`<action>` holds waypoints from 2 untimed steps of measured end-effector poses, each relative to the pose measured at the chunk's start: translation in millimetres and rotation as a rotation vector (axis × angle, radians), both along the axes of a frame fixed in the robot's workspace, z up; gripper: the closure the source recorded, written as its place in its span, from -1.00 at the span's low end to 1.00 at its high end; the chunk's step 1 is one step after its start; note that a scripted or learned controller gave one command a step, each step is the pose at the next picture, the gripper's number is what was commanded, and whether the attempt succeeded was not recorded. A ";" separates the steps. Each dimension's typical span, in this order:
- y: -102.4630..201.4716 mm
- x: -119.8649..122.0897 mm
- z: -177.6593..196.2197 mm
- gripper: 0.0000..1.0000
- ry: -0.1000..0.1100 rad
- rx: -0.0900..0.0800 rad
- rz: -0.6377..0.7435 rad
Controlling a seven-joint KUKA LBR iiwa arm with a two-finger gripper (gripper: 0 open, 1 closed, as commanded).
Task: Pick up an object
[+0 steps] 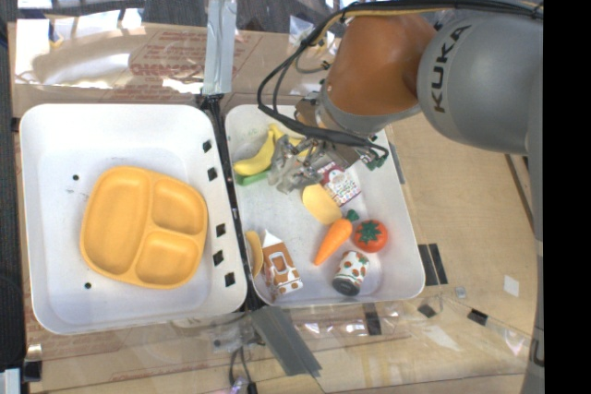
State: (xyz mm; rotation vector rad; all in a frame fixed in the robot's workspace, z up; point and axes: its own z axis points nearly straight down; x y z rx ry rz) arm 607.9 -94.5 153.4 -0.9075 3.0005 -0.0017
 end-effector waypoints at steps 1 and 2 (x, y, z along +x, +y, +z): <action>13.4 45.1 100.1 1.00 -0.005 -0.003 0.013; -40.2 35.4 57.7 1.00 0.008 -0.001 0.235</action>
